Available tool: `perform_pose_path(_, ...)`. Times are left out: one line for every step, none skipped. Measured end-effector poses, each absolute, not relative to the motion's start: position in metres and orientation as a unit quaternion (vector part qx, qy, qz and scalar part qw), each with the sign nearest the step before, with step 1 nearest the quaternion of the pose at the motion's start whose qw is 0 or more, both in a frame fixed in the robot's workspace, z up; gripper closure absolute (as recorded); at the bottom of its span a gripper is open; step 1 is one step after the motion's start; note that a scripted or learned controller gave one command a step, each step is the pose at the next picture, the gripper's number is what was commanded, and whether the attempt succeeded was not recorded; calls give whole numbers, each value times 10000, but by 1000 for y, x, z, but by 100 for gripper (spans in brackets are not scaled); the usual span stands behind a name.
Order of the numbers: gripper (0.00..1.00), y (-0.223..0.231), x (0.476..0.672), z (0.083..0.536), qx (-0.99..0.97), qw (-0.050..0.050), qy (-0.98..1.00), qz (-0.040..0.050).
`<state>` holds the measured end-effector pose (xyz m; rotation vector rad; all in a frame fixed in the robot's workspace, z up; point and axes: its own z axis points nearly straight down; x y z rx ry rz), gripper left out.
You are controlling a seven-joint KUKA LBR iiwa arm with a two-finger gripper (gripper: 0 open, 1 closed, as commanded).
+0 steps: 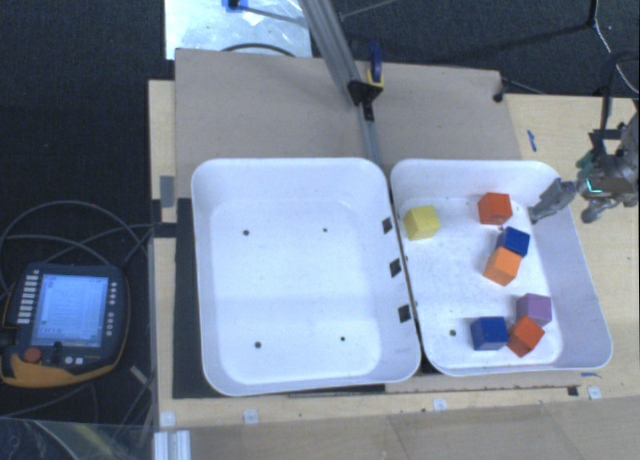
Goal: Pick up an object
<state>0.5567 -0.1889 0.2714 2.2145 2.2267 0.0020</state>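
Observation:
Several small cubes lie in the right bin [570, 278]: a yellow one [421, 222] near its left wall, a red one [494, 208], a blue one [515, 241] touching an orange one [503, 265], and by the front a purple one [534, 308], a second blue one [489, 332] and an orange-red one [526, 335]. My gripper [573, 207] hangs over the bin's right rim, to the right of the red cube. It is open, with nothing between its fingers; one finger [548, 204] points left into the bin.
The left bin [290, 268] adjoins the right one, joined by black clips along the shared edge. A slanted metal pole [330, 28] crosses the bench's back. A teach pendant [65, 323] lies on the floor at left.

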Motion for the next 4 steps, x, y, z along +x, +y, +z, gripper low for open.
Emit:
perform_pose_path(0,-189,557,271,7053,7,7089,8)
perform_pose_path(0,-199,557,222,7067,-10,7075,-9)
perform_pose_path(0,-197,559,180,7062,-10,7080,-6)
perform_pose_path(0,-203,566,133,7062,-7,7080,-6)
